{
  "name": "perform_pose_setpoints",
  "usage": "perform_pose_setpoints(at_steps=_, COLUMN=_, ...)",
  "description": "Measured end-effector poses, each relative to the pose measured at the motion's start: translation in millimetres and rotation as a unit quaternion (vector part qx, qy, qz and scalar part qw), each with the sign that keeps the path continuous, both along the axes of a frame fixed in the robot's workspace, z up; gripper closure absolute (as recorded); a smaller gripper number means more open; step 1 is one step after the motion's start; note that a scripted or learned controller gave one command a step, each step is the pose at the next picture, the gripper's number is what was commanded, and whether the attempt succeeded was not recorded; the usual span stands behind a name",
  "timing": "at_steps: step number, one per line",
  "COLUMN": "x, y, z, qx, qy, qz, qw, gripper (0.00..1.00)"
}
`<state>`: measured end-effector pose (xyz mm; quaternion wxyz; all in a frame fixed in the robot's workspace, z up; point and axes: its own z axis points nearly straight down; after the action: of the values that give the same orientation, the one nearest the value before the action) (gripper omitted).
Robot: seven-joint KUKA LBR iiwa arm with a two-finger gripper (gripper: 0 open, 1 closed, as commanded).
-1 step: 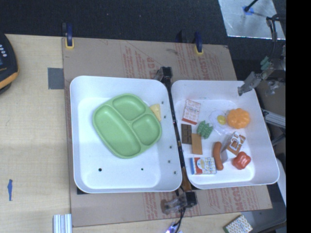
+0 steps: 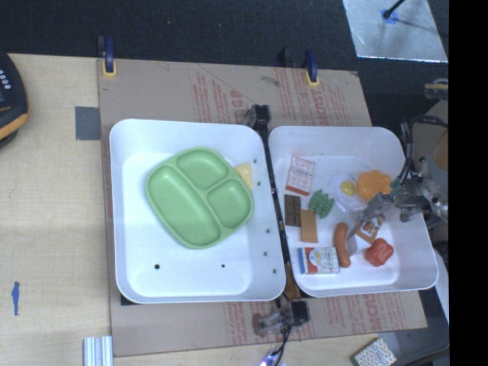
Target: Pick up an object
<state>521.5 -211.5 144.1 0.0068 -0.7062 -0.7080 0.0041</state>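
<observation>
Small reddish piece (image 2: 369, 229) is the likeliest target. It lies in the right half of the right bin (image 2: 418, 279), just below the gripper (image 2: 383, 207), between the sausage (image 2: 342, 245) and the red pepper (image 2: 379, 252).

- Gripper: sits over the bin's right edge, close to the orange (image 2: 374, 183). Whether the fingers are spread or pressed together cannot be told; nothing is seen held.
- Orientation: the piece looks oblong, with its long axis on a diagonal from the bin's near-left towards its far-right. Which end is the front is too small to tell.
- Risks (judged): the neighbours crowd it. A descent slightly off could land on the pepper or nudge the orange, which would probably roll. Closing along the long axis rather than across it may make the piece slip out. The bin's right wall is near and could obstruct the wrist.
</observation>
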Motion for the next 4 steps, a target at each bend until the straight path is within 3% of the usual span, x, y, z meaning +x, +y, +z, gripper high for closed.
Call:
perform_pose_setpoints(at_steps=1, x=58.2, y=-0.9, z=-53.4, qx=-0.0031, qy=-0.008, qz=0.003, qw=1.0, gripper=0.0)
perform_pose_setpoints(at_steps=2, x=113.2, y=-0.8, z=-50.9, qx=-0.0024, qy=-0.009, qz=0.001, qw=1.0, gripper=0.0)
perform_pose_setpoints(at_steps=3, x=111.5, y=-1.2, z=-41.2, qx=-0.0022, qy=-0.006, qz=0.003, qw=1.0, gripper=1.0)
perform_pose_setpoints(at_steps=4, x=135.1, y=39.0, z=7.2, qx=-0.0018, qy=-0.007, qz=0.001, qw=1.0, gripper=1.0)
